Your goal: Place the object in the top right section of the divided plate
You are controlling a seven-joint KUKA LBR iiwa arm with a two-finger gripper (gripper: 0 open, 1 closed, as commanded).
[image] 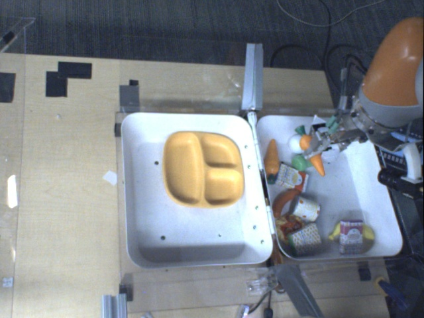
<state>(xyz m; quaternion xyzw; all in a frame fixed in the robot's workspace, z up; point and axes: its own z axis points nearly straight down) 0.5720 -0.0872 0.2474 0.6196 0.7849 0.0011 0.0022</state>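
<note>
The gripper (326, 140) hangs low over the right bin (377, 197), at its far end. I cannot tell how wide it is open or if it has hold of anything. A small carrot (318, 164) and a green toy (301, 162) sit right under it. The yellow divided plate (203, 169) lies well off to its left, in the left bin (142, 197).
</note>
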